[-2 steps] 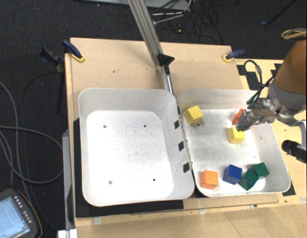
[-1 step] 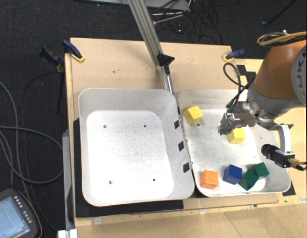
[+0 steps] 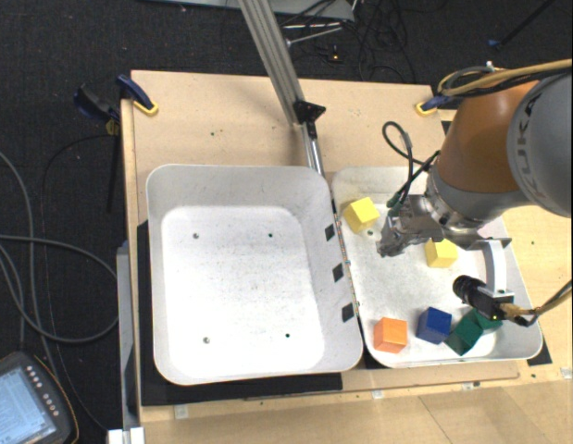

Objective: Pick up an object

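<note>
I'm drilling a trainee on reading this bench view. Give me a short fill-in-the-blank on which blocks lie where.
1. All the blocks lie in the ___ bin.
2. The number of yellow blocks is ___.
3. The blue block sits between the green block and the ___ one.
4. The claw hangs between the two ___ blocks.

Missing words: right; two; orange; yellow

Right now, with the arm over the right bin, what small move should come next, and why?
Probably a short shift toward the nearer yellow block before lowering. The end effector sits over bare bin floor between that block and a second yellow block, with nothing seen in its grip. The orange, blue and green blocks lie farther off.
</note>
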